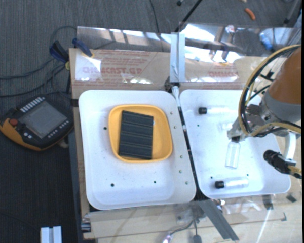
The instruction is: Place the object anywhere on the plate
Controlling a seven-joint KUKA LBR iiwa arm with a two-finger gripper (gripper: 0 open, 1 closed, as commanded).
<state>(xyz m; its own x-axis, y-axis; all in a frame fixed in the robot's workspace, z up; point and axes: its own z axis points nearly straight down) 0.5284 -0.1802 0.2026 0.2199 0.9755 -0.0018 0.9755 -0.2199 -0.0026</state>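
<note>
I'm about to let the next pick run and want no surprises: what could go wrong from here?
1. The clear plastic vials in the right white bin are see-through and round, so the gripper above one may misjudge it, or it may roll away.
2. The dark ribbed rectangular block already covers most of the yellow square plate in the left white bin, so a vial placed there might land on the block and roll off.

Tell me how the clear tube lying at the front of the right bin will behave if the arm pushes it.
The clear tube is round and lies on its side, so it probably rolls. It looks transparent and thin, likely light and easily knocked away. Its smooth surface may slip on the bin.
</note>
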